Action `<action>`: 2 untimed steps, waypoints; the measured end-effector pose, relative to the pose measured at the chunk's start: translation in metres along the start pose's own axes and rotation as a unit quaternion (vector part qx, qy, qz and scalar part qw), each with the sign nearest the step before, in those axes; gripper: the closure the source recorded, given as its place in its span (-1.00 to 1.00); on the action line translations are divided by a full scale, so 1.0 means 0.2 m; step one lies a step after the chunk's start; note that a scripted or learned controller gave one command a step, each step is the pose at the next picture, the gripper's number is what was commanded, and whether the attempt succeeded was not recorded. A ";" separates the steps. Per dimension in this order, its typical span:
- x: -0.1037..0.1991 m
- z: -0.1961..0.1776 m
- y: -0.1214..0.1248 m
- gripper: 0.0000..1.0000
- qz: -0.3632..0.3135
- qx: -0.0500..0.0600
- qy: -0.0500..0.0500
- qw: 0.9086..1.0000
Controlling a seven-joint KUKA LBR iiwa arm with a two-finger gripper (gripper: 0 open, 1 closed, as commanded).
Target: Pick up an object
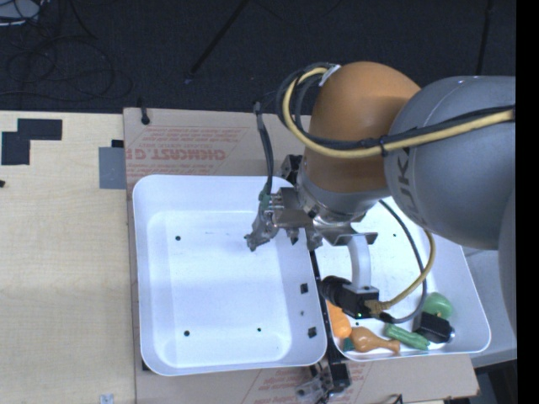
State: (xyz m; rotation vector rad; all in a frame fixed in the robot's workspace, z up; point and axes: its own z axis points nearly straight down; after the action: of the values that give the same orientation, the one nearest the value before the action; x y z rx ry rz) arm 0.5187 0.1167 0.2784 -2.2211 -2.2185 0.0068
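Toys (396, 335) in right bin (472, 310), cardboard (185, 146) under bins, dark backdrop

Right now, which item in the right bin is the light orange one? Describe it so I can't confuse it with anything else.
Start at the right bin and go to its near edge, where the objects cluster. The light orange piece lies lowest in that cluster, just left of the green tool. It is paler and rounder than the bright orange item beside it, with a narrow neck pointing right.
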 end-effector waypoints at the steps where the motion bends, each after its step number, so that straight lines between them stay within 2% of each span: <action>1: 0.00 0.00 0.00 -1.00 0.000 0.000 0.000 1.000; 2: 0.00 0.00 0.00 -1.00 0.000 0.000 0.000 1.000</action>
State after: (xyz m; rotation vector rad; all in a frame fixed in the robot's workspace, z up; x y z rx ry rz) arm 0.5187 0.1167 0.2784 -2.2211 -2.2185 0.0068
